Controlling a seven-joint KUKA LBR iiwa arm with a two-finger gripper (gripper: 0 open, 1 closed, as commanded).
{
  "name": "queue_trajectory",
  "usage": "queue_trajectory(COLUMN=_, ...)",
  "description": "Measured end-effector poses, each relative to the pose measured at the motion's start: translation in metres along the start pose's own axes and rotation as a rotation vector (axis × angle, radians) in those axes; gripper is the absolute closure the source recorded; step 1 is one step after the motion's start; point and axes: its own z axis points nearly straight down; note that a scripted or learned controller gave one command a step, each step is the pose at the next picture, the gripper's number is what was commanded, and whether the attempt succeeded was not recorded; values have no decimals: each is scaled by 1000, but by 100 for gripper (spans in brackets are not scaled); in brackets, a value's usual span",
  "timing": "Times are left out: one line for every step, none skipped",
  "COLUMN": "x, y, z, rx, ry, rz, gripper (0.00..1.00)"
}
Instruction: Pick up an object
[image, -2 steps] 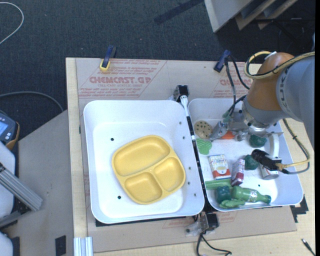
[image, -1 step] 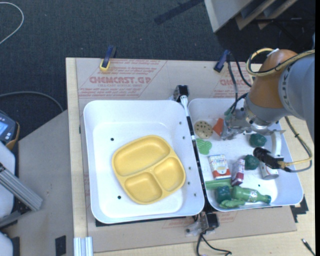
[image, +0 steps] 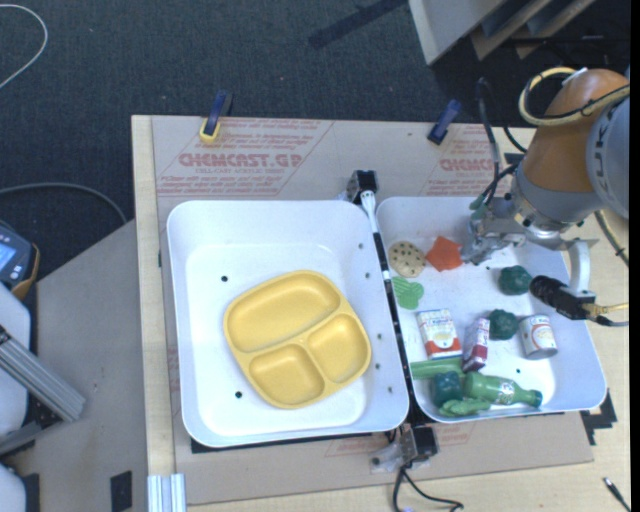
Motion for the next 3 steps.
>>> queue_trajectory(x=-5, y=-7, z=-52, rx=-1, ry=0, rz=0, gripper=100)
queue_trajectory(x=-5, y=-6, z=-81, rx=0, ry=0, rz=-1, gripper=100)
queue_trajectory(x=41, y=-36, z=-91, rx=9, ry=5, rz=-5, gripper=100)
